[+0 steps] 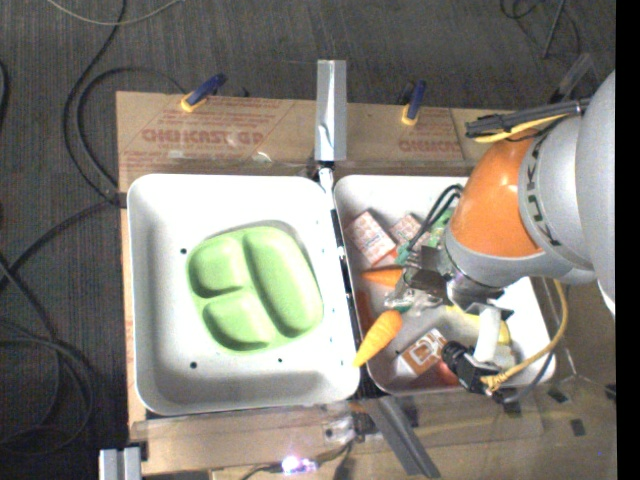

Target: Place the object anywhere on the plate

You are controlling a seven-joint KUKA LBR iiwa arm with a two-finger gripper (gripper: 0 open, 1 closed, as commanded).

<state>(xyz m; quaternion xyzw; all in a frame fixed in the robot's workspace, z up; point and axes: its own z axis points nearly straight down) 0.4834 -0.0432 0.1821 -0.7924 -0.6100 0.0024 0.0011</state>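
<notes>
Carrot | just below-left of gripper | grip state: cannot tell

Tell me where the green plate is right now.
The green plate lies in the middle of the left bin, across the divider from the right bin, where the arm reaches over the toy carrot.

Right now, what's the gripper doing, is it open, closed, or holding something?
Gripper: low in the right bin among the toy food, next to the carrot; open, closed or holding something cannot be told from this view.
</notes>
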